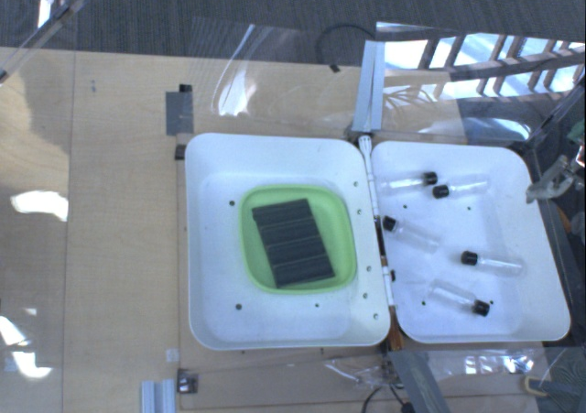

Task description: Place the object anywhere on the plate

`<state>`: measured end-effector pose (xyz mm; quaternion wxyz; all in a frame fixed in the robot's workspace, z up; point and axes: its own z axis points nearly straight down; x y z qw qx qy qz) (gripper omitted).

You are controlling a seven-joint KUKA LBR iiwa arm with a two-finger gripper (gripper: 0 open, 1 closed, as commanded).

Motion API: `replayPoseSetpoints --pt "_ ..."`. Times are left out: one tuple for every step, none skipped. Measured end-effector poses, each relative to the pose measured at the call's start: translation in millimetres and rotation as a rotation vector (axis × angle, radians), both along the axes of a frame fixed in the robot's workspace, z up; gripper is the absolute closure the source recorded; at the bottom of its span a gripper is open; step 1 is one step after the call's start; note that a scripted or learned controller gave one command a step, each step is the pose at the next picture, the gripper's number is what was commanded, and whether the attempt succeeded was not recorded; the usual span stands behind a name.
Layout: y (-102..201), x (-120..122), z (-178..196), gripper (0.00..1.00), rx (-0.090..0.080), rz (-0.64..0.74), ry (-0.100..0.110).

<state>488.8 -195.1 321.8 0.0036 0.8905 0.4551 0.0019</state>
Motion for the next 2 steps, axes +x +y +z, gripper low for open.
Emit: replayPoseSetpoints --pt "19 1 17 0.0 0.0 -0.097 -0.003" --pt "-4 -1 -43 0.0 0.004 -0.203 0.004"
